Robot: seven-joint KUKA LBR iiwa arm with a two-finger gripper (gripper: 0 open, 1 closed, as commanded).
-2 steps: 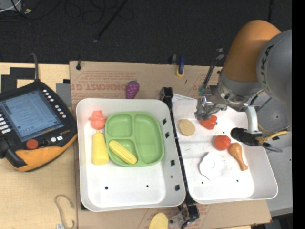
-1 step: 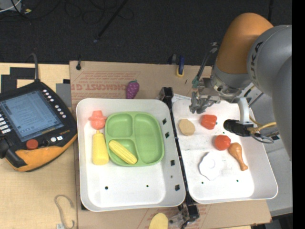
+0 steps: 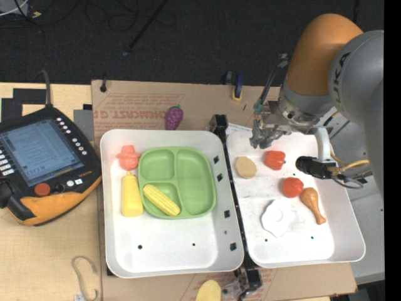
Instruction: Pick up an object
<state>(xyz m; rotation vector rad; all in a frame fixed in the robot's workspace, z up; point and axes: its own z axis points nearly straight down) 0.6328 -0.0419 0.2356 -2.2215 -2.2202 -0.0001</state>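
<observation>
Right bin (image 3: 351, 246) with five toy foods, left bin (image 3: 113, 231) with one green plate (image 3: 194, 187), jaws (image 3: 262, 140) state unclear

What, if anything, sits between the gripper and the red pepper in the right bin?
Nothing visible does. The gripper hangs at the right bin's far edge, just left of the red pepper, with bare white floor between them. The beige potato lies off to the left, outside that gap.
</observation>
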